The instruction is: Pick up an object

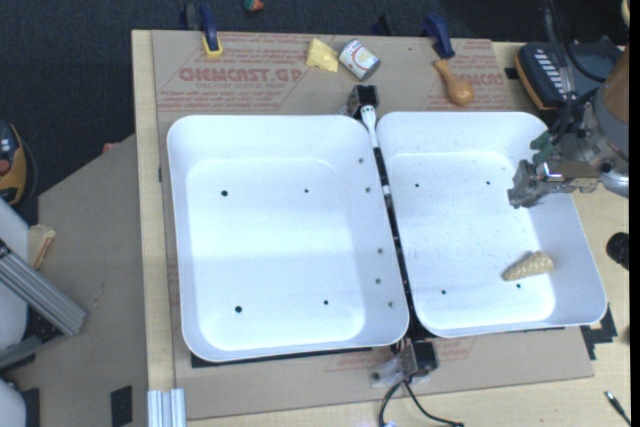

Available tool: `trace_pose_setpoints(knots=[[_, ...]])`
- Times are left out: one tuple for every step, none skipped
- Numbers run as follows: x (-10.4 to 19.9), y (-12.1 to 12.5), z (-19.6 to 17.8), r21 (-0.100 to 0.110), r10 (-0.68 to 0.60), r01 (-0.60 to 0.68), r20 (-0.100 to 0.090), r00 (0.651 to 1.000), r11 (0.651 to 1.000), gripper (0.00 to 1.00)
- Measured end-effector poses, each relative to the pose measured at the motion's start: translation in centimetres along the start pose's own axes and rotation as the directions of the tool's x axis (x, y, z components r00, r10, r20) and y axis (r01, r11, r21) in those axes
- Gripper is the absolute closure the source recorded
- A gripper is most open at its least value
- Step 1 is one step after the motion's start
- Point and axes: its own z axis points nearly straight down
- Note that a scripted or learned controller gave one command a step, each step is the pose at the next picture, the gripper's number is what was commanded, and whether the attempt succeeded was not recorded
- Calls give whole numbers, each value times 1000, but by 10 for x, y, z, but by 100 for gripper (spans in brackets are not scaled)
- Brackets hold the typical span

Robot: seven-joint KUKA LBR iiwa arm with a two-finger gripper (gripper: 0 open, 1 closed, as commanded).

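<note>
A small tan cone-shaped object [527, 266] lies in the right bin [440, 215], near its front right corner. My gripper [527, 191] hangs over the right side of that bin, a little behind the tan object and apart from it. Nothing shows between the gripper and the bin floor.
The left bin [275, 225] sits beside the right one. On the board behind the bins lie a yellow piece [322, 56], a small white-and-grey block [359, 59] and an orange-brown wooden piece [453, 82]. Blue clamps [209, 25] hold the board's back edge.
</note>
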Motion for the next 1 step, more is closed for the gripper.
trace_pose_setpoints(knots=[[-93,16,-52,5,5,-5,4,1000,1000,100]])
